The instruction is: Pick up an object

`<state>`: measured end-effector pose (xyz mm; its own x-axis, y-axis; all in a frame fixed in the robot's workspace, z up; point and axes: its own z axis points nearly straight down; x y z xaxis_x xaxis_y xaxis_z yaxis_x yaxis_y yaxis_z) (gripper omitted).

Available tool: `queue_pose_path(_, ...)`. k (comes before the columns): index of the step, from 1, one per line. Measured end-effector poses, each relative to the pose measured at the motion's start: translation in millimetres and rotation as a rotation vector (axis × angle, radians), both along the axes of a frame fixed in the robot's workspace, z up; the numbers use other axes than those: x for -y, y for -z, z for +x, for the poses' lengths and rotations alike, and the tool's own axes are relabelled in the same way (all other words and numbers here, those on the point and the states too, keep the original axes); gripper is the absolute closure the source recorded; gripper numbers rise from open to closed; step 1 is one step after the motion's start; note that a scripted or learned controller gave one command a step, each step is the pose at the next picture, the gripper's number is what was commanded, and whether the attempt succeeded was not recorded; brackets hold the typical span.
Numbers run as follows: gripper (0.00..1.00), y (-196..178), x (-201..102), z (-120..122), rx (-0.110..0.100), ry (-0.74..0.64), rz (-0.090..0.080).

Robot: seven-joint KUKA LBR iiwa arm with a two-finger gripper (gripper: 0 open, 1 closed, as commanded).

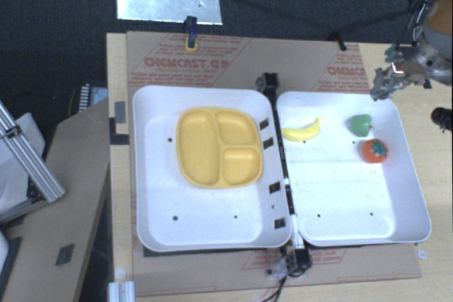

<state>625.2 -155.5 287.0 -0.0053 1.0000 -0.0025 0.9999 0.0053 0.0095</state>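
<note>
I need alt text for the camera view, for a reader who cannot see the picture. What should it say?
Seen from above, the gripper hovers over the far right corner of the right bin, which holds a banana, a green fruit and a tomato. The left bin holds a yellow divided plate.

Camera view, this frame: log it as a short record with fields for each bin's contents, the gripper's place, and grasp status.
left bin: yellow plastic three-compartment plate
right bin: yellow toy banana, green rounded toy fruit, red toy tomato with green top
gripper: above the right bin's far right corner
grasp status: nothing seen held
</note>
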Motion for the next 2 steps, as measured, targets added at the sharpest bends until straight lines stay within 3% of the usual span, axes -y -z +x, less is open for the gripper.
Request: queue_pose_path(2, 1.0, 16, -120, -36, -0.01, -0.005, 0.004)
